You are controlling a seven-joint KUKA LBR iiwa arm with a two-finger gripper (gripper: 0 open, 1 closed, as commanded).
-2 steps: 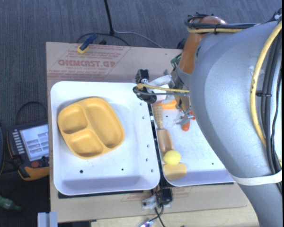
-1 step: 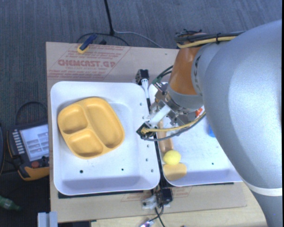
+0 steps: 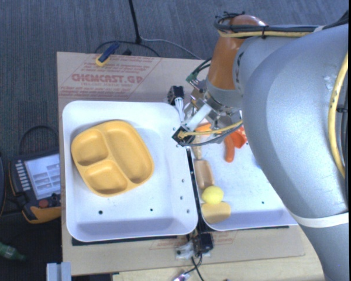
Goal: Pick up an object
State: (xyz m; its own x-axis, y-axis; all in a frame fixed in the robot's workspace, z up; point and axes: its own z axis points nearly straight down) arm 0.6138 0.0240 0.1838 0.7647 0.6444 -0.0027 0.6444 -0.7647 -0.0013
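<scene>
**Gripper low over the inner edge of the right bin**

The two-finger gripper [image 3: 186, 134] sits at the end of the grey arm with the orange band [image 3: 225, 63], low over the seam where the two bins meet, at the upper left corner of the right bin. Whether it is released or clenched cannot be told from this angle, and nothing can be made out in its grasp.

Going from the left: the shallow white left bin [image 3: 164, 215] holds a yellow plastic tray with three compartments [image 3: 111, 156], lying well apart from the gripper in the bin's left half.

The shallow white right bin [image 3: 251, 212] holds the loose objects. An orange carrot-shaped toy [image 3: 229, 150] lies just to the right of the gripper, partly under the arm's cabling. Below the gripper, along the bin's left wall, a tan, elongated block [image 3: 203, 172] lies lengthwise. Just below it sits a round yellow ball [image 3: 212, 194], touching or nearly touching a pale yellow chunk [image 3: 217, 211] at the bin's lower left corner.

The bulk of the arm covers the right bin's right side.
</scene>
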